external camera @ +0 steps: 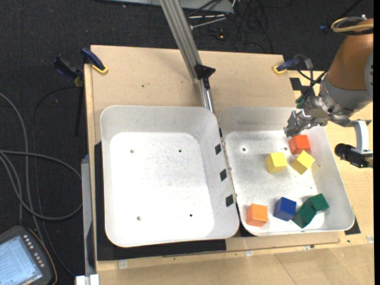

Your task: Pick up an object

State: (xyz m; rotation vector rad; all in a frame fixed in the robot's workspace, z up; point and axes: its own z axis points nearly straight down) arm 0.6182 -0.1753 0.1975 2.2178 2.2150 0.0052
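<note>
The right bin holds several small blocks. A red-orange block lies near its far right corner, with two yellow blocks just in front of it. Along the near edge lie an orange block, a blue block and two green blocks. My gripper hangs low over the bin's far right corner, just behind and slightly left of the red-orange block. Nothing is visibly held.
The left bin stands beside the right one, with black clips along their shared wall. A slanted metal pole crosses the bench behind the bins. Blue-and-yellow clamps sit at the bench's far corners.
</note>
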